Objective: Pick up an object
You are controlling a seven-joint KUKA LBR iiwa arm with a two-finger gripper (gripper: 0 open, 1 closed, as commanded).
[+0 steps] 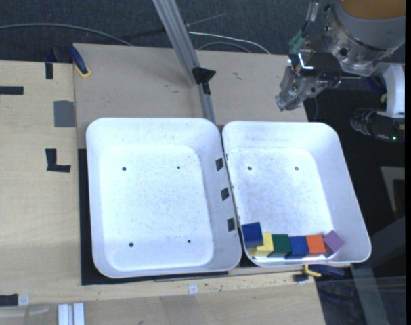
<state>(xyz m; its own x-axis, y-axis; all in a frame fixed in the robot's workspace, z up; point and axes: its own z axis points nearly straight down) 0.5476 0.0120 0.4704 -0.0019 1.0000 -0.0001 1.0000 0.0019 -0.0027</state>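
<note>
Several small blocks lie in a row along the near edge of the right bin: a blue block on the left, a yellow block, a green block, another blue block, an orange block and a purple block at the right corner. My gripper hangs high above the bench just beyond the right bin's far edge, well away from the blocks. Nothing shows between its fingers.
The left bin stands beside the right one. A slanted metal rail runs down from the top to the bins' shared far corner. A yellow clamp sits at the bench's far left.
</note>
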